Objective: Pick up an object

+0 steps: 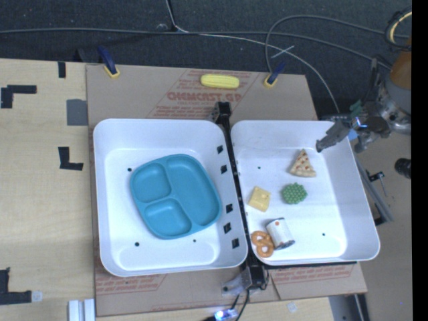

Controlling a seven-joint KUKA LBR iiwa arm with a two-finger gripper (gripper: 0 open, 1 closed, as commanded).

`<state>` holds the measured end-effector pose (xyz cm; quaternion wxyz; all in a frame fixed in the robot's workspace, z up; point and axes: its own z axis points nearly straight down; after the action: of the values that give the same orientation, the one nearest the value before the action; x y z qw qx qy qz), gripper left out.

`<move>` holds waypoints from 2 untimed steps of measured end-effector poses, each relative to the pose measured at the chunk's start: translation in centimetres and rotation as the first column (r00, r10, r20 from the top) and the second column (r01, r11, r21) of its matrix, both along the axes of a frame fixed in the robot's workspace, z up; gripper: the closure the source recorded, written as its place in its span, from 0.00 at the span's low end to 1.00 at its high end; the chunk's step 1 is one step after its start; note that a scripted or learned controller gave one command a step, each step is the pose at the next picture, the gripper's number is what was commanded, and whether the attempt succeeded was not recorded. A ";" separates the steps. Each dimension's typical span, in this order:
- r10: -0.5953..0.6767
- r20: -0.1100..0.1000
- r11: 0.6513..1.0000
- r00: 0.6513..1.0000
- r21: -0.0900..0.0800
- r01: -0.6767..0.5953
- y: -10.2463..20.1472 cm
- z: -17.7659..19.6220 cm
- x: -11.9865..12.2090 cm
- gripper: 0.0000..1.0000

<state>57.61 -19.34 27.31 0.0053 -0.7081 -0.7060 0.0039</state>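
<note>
In the camera view, the gripper (pixel 332 139) hangs at the upper right, over the right bin (pixel 354 246) rim, holding nothing. I cannot tell how wide it is. The pizza slice (pixel 303 165) lies just below-left, easiest to reach.

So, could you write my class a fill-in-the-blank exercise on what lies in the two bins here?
1. The blue tray lies in the ____ bin.
2. The pizza slice lies above the green ____ toy.
3. The pretzel touches a small ____.
4. The yellow banana-like toy lies on the ____, outside both bins.

Missing words: left; broccoli; can; cardboard
</note>
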 end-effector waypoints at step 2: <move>0.004 0.007 1.000 1.000 -0.002 -0.004 0.9 -5.3 0.0 0.00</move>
<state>57.65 -18.41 21.97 0.0023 -0.7067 -0.7075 0.0020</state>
